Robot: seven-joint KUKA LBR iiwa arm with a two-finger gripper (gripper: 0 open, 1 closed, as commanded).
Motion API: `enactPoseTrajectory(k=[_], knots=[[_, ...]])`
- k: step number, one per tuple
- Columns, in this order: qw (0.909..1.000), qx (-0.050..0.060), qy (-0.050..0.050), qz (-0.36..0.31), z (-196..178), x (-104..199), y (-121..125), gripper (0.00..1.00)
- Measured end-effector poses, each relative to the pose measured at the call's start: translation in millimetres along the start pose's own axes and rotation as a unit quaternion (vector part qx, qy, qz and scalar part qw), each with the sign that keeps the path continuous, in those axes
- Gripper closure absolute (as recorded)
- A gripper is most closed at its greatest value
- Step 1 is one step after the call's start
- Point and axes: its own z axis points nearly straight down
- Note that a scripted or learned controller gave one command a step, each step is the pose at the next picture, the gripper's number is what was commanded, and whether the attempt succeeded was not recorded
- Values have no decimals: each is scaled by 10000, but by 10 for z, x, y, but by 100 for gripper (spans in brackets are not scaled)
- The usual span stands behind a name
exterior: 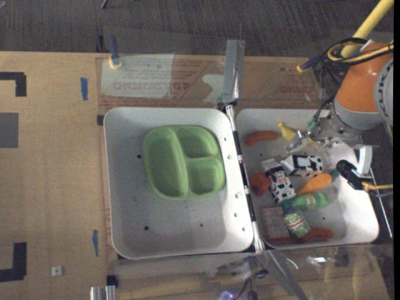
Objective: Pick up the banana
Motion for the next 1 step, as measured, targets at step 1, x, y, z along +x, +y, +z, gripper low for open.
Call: enactPoseTrajectory(k=[1], knots=[[9998, 121, 27, -167, 124, 77, 354, 0]])
